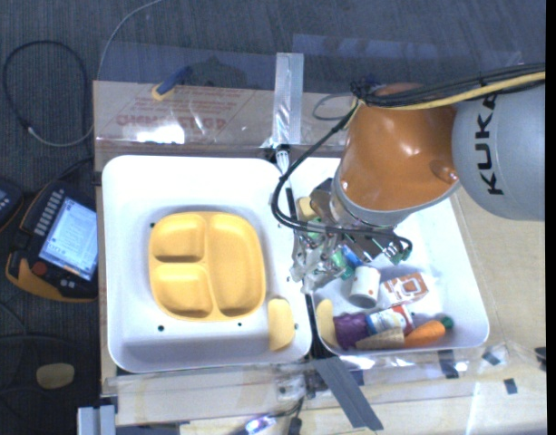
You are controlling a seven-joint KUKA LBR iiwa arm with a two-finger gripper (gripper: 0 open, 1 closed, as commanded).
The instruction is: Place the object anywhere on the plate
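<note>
A yellow divided plate (206, 264) lies in the left white bin (132, 188). My gripper (316, 263) hangs low over the left part of the right bin (468, 297), just right of the wall between the bins, above a heap of toy foods. Below and right of it lie a white cup (364, 285), a purple piece (348, 325), an orange carrot (426, 333) and a red and white carton (407, 286). The orange wrist band (395, 157) covers the back of that bin.
A pale yellow banana-shaped piece (279, 323) rests in the left bin near its front right corner, beside the plate. A teach pendant (55, 238) lies on the floor at the left. Black cable (287, 184) loops down from the wrist near the bins' divider.
</note>
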